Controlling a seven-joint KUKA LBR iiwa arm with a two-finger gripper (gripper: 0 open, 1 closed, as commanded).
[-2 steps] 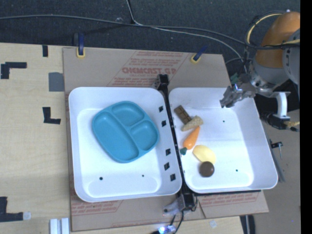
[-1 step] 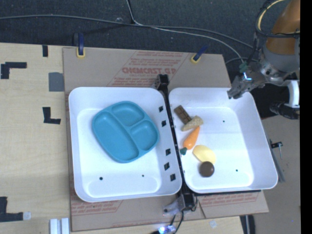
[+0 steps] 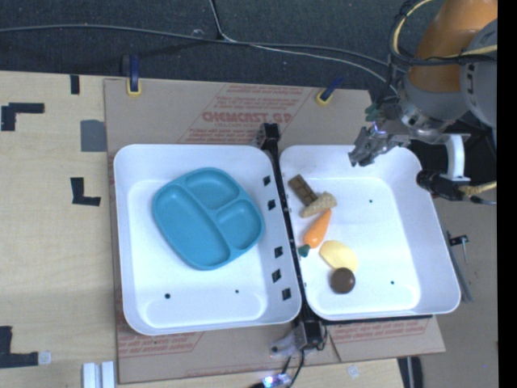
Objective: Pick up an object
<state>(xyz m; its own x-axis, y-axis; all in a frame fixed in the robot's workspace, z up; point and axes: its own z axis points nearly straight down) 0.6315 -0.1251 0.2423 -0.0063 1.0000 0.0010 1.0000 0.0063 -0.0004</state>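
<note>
Two shallow white bins sit side by side on the table. The left bin [image 3: 129,217] holds one thing: a blue divided plate [image 3: 208,217] with three compartments, lying flat and slightly turned, near the bin's middle.

The right bin [image 3: 412,241] holds five small objects, all gathered along its left half. Counting from the far end: one brown bar-shaped piece [image 3: 301,188], one tan lumpy piece [image 3: 319,204] just beside it, one orange carrot [image 3: 317,228] lying at a slant with its green end toward the bins' shared wall, one yellow lemon-like piece [image 3: 338,255], and one dark brown round ball [image 3: 342,280] touching the yellow piece's near side.

The single arm reaches in from the right, its orange band [image 3: 452,35] at the upper right corner. The pincer [image 3: 367,149] hangs over the far rim of the right bin, apart from all five objects. Nothing shows between its tips; whether they are spread or pressed together I cannot tell.
</note>
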